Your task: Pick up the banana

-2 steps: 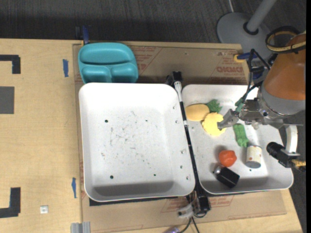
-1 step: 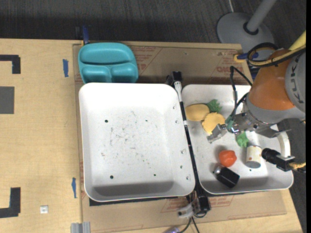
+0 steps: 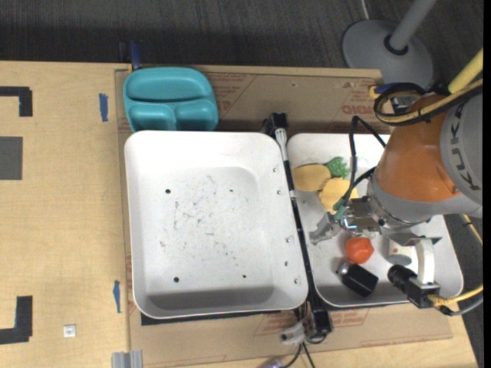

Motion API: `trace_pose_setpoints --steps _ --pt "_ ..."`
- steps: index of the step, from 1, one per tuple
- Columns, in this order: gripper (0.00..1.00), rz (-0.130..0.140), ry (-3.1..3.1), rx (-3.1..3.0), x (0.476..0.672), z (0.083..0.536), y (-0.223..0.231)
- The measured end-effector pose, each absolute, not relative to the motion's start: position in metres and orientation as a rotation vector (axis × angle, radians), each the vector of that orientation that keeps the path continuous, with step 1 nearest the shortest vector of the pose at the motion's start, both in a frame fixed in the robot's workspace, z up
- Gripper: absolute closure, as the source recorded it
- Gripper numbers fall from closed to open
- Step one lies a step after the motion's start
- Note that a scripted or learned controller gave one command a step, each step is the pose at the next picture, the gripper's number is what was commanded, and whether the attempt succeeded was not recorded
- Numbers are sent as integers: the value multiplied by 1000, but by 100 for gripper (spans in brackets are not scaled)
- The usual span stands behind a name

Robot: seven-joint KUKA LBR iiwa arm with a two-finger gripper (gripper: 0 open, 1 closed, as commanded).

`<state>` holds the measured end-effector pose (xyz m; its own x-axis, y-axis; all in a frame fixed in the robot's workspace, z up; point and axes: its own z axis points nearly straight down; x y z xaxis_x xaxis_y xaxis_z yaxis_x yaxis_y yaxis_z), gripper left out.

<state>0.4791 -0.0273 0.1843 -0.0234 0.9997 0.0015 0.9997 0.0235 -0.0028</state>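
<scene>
A: Big picture — arm (image 3: 430,159) comes in from the right and sits over the right bin (image 3: 449,286). Left bin (image 3: 207,221) has nothing in play. Teal tray (image 3: 170,98) parked on the surface (image 3: 61,205) behind it.

B: Banana?

A: Yellow piece (image 3: 334,192) at the back-left of the right bin, partly under the wrist. Looks like the banana, just beside a paler yellow lump (image 3: 310,177) and a green thing (image 3: 336,165).

B: Claw state?

A: Claw (image 3: 331,227) hangs just in front of the banana, metal fingers pointing left. Nothing visibly between them; open or closed — can't tell from here.

B: Other clutter?

A: Red-orange ball (image 3: 358,248) and a black block (image 3: 358,279) nearer the front, close under the wrist.

B: Advice for the grab?

A: I'd shift back toward the yellow piece, straddle its narrow width, and descend clear of the green thing. Tight cluster — easy to nudge neighbours or pinch the wrong yellow item.
</scene>
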Motion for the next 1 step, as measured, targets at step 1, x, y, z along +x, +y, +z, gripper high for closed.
trace_pose_setpoints --steps 1 --pt "0 0 -2520 -1875 479 184 68"
